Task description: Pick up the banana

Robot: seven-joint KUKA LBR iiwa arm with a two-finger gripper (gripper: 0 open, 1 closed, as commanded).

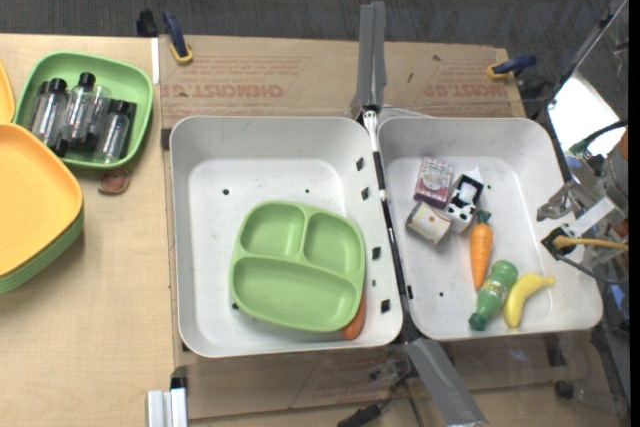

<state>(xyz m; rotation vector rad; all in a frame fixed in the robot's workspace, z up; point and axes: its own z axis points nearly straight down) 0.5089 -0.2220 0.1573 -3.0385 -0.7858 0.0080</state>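
The yellow banana (527, 297) lies in the front right corner of the right bin (535, 147), its tip toward the bin's right wall. A green bottle (493, 293) lies right beside it on its left, touching or nearly so. My gripper (553, 211) hangs over the bin's right rim, up and to the right of the banana and well apart from it. Nothing is seen in it.
An orange carrot (481, 251) lies just behind the bottle. Small boxes (446, 199) sit mid-bin. The left bin (200, 215) holds a green divided plate (299, 265) with an orange item (354, 326) peeking from under its front edge.
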